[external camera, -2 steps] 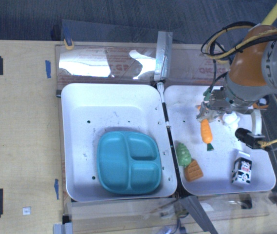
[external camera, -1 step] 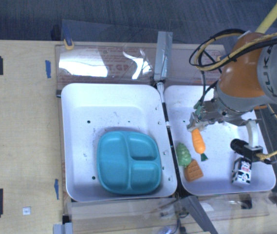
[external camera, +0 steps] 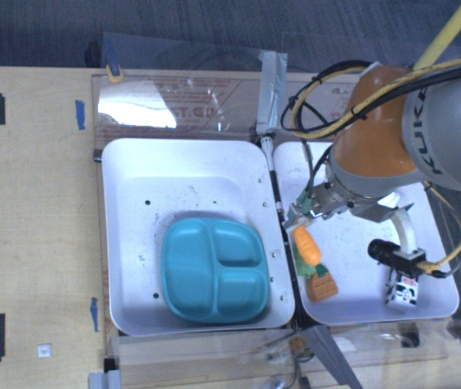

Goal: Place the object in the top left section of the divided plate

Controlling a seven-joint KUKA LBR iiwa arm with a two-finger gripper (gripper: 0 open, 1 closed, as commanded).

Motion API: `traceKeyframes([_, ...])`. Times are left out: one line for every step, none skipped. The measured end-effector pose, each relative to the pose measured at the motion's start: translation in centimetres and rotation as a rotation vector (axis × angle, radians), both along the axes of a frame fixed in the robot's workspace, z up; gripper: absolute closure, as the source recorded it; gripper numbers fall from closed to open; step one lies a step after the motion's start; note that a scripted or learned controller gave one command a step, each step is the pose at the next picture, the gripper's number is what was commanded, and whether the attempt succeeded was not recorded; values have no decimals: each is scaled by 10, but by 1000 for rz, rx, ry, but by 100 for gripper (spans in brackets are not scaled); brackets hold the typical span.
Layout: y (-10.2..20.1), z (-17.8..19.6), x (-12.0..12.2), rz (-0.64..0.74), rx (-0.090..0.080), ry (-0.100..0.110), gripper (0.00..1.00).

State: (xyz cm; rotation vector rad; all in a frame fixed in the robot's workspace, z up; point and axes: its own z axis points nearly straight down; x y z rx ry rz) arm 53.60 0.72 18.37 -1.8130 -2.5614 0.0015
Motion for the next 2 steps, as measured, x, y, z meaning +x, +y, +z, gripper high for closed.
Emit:
traceKeyframes([72, 0, 0, 214, 0, -4, 100])
traceKeyframes([71, 0, 0, 212, -1, -4, 0])
